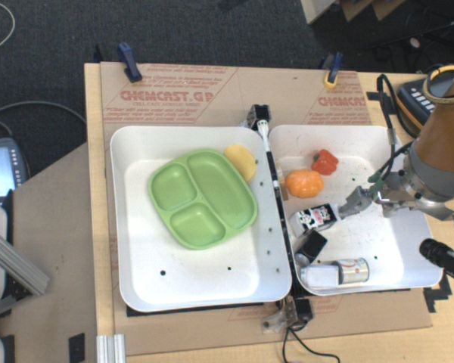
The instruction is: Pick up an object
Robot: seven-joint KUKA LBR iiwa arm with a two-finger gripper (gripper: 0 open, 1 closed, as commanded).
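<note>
Nearest the viewer, at the front of the right-hand shallow white plastic bin (408, 278), a white cylindrical bottle with a metallic band (337, 272) lay on its side. It looked light and stiff, but smooth and round, so likely to roll or slip unless pinched across its middle. Just behind it rested a small black rectangular block (312, 245), and beyond that a little black-and-white patterned item (315, 217), too small to identify.

Directly beside that patterned item hovered the grey end effector (357, 201), reaching in from the right on the orange-banded arm (439, 153). Whether it was open or closed could not be made out from this angle, and nothing was visibly held.

Further back in the same bin sat an orange rounded toy fruit (304, 182) and, just behind it, a small red pepper-shaped toy (324, 162). Both seemed light; the orange one looked plump enough to take hold of across its widest part.

In the left-hand white bin (132, 278), a lime-green three-compartment plastic tray (203, 198) lay flat, its compartments bare. Thin and broad, it would probably be awkward to grasp except by its rim. A yellow rounded object (241, 159) touched its far right edge.

Both bins rested side by side on a brown cardboard-covered tabletop (174, 89).
</note>
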